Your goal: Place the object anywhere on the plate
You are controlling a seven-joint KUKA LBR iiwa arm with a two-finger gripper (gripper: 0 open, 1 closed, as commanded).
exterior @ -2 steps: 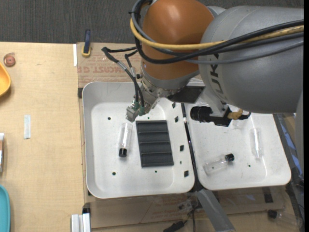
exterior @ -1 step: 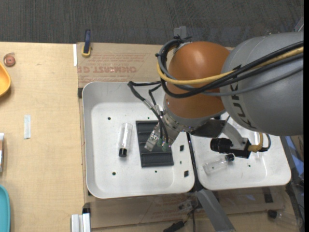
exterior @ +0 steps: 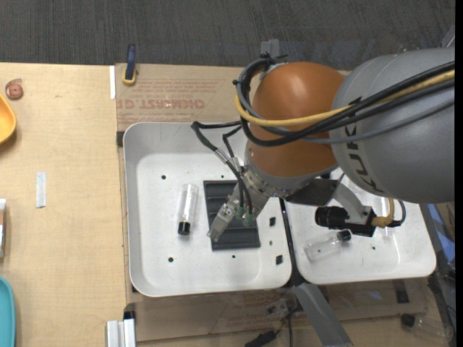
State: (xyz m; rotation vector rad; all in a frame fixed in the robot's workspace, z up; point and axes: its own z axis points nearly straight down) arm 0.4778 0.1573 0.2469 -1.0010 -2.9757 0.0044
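Note:
A dark grey rectangular plate (exterior: 242, 238) lies flat near the middle of the left bin (exterior: 145, 194). My gripper (exterior: 227, 220) hangs right over the plate, its tip low above the plate's left half, with the orange wrist band (exterior: 293, 118) above it. A clear tube with a black cap (exterior: 187, 208) lies on the bin floor just left of the plate, a short way from the gripper. Nothing shows between the gripper's tips. Part of the plate is hidden under the gripper.
A small clear object (exterior: 323, 247) lies in the right bin (exterior: 405, 259), near its front. The grey arm covers much of that bin. A cardboard sheet (exterior: 173, 96) lies behind the bins and a wooden bench top (exterior: 58, 194) stretches to the left.

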